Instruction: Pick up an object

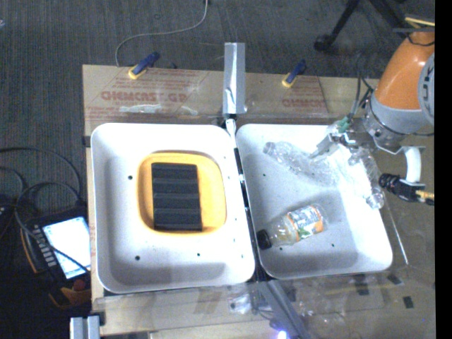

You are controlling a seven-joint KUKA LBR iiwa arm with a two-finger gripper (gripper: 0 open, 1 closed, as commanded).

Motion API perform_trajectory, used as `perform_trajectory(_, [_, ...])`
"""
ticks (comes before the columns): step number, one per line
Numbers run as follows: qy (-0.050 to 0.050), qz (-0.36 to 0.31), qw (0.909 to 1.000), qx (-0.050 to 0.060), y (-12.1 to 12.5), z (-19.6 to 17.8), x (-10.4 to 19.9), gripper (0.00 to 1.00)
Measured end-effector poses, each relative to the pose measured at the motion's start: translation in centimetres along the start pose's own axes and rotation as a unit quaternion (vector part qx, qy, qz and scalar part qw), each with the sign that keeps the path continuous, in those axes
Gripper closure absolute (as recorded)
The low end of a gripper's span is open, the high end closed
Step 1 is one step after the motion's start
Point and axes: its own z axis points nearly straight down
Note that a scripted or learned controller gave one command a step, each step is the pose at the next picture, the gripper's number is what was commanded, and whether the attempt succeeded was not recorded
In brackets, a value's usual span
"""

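In the right bin [367, 253] a small plastic bottle [296, 226] with a black cap and a colourful label lies on its side near the front. A crumpled clear plastic piece [293, 158] lies at the back of that bin. My gripper [347, 147] hangs over the bin's back right corner, just right of the clear plastic, and I see nothing held in it. The orange band of the arm [404, 83] shows above it. A yellow block with a black ribbed top [178, 195] sits in the middle of the left bin [113, 253].
A narrow divider [240, 182] separates the two bins. Another bit of clear plastic [374, 198] rests by the right bin's right wall. Two clamps [143, 64] hold the cardboard behind the bins. A tablet [63, 239] lies on the floor at left.
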Motion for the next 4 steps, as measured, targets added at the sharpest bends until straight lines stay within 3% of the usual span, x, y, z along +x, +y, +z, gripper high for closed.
perform_trajectory(1, [0.000, -0.025, 0.9997, -0.001, -3.5, 10.0, -2.0, 0.00])
perform_trajectory(2, [-0.005, -0.084, 0.9964, -0.011, -10.4, 10.2, -1.4, 0.00])
perform_trajectory(3, [-0.003, 0.030, 0.9995, -0.008, -2.1, 10.3, -0.9, 0.00])
perform_trajectory(4, [-0.004, -0.038, 0.9992, -0.010, -7.7, 10.2, -0.3, 0.00])
